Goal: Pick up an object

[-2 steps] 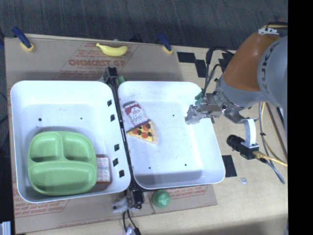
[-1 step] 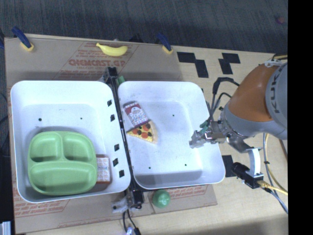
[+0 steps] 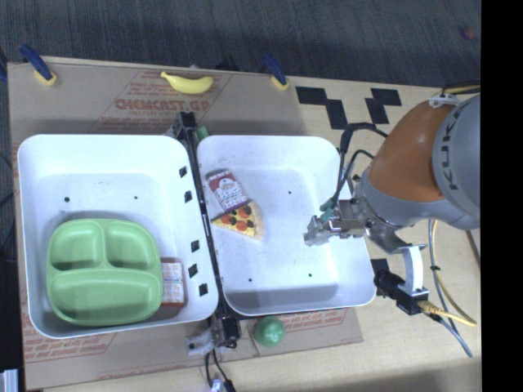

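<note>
End effector sits over the right bin toward its 3 o'clock wall, nothing seen between its parts; whether it is wide or narrow cannot be told. Pizza slice and a red packet lie near that bin's 9 o'clock side, well apart from it. Left bin holds a green tray at 7 o'clock, a small box touching its 3 o'clock edge; a banana and a green ball lie on the surface.

My bench carries a cardboard sheet with two white bins on it, a yellow banana at 12 o'clock and a green ball at 6.
</note>
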Tool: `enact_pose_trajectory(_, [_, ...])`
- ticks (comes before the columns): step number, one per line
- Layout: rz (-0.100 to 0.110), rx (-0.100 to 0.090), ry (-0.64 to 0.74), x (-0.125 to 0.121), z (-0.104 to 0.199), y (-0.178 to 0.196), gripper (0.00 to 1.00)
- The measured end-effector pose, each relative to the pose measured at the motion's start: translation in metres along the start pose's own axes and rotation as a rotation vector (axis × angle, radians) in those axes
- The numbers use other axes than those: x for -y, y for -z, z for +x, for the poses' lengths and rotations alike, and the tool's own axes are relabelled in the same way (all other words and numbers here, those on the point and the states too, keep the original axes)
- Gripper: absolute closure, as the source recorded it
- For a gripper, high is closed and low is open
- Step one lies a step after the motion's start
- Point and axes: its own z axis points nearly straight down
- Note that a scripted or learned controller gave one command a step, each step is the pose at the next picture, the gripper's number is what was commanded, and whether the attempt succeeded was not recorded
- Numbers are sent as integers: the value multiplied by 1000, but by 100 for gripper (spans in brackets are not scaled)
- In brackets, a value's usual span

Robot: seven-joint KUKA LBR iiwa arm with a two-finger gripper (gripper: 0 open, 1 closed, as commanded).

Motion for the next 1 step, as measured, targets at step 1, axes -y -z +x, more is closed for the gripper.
enact_pose_trajectory(1, [0,0,0,0,36,6,100])
